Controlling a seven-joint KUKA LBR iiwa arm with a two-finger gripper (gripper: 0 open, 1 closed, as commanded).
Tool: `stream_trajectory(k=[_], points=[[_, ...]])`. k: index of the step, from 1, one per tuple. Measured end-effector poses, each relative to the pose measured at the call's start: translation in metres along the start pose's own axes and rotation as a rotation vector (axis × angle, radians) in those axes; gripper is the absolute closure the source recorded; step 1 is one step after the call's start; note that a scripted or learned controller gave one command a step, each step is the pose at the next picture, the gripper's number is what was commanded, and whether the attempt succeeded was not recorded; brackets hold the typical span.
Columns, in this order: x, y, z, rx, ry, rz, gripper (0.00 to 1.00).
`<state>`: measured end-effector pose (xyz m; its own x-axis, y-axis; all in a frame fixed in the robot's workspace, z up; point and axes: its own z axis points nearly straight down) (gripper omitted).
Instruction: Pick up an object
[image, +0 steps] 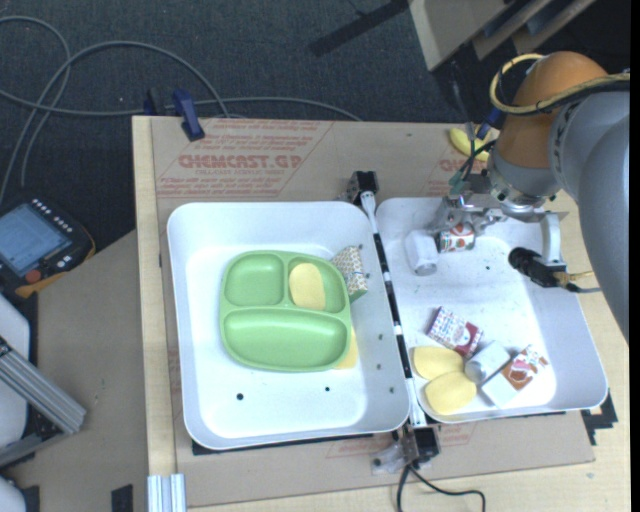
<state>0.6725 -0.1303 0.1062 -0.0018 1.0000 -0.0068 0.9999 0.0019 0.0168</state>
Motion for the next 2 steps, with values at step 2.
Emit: stream_trajectory(k=[2], points=[[0.122,-0.067,-0.107,0.019,0.007,0.000,1.00]])
